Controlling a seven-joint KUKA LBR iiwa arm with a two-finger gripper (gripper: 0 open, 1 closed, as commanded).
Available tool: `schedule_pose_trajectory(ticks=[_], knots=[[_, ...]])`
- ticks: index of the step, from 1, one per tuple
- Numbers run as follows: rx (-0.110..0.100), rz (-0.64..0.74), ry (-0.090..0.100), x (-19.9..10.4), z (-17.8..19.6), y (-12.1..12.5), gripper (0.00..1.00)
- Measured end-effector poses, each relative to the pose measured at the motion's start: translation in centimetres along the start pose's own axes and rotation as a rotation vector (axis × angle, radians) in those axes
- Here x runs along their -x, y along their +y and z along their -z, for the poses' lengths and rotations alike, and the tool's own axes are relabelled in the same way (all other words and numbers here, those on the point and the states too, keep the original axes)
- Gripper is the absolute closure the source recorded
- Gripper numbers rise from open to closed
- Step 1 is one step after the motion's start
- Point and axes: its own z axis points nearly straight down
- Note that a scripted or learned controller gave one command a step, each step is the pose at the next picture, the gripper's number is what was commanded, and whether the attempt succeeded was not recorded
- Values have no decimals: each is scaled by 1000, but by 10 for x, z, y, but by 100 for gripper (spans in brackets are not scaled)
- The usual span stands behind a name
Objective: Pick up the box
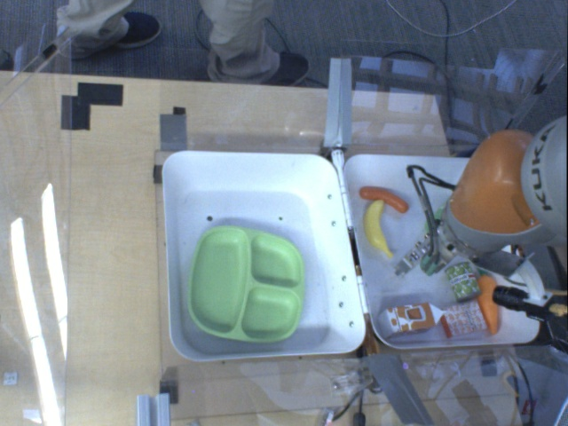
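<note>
Toward four o'clock on the desk (106, 264), the right bin (390, 174) holds the box (410, 319), lying flat near the bin's front rim with its long axis running nine to three o'clock. A red packet (463, 321) sits just beside its three o'clock end; open white floor lies at its twelve o'clock side below the banana (377, 227). The gripper (432, 254) hovers at the box's one o'clock; whether it is apart or together I cannot tell.

Non-task things on the wooden tabletop (106, 264)

A green divided plate (248, 284) lies in the left bin (248, 171). In the right bin (390, 171), near its far edge, a banana (378, 227) lies just beside a sausage (383, 197).
</note>
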Motion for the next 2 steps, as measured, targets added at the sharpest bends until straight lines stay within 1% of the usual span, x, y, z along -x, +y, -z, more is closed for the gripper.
schedule_pose_trajectory(ticks=[1, 2], knots=[[-3, 4, -1, -49, 113, -5, 100], [3, 6, -5, -48, 124, -2, 100]])
